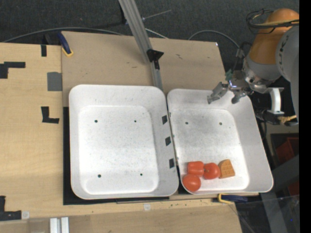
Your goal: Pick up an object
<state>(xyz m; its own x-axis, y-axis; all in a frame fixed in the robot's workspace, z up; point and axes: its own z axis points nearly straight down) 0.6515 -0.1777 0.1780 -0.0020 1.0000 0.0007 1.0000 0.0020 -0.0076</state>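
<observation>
Pincer hanging over right bin's far rim, fingers spread, gripping nothing. Bin floor beneath lying open. Three red tomatoes and a tan cracker sitting clustered against near rim, row running left-right. Left bin adjoining; metal pole slanting behind on desk.

Robotics lab, plywood bench, white bins, cables

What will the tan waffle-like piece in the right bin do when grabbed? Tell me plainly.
The tan waffle-like piece looks flat and blocky, so it probably won't roll. It touches a red round piece, so a push would likely nudge that neighbour. It lies near the right bin front wall, leaving the end effector little room.
</observation>
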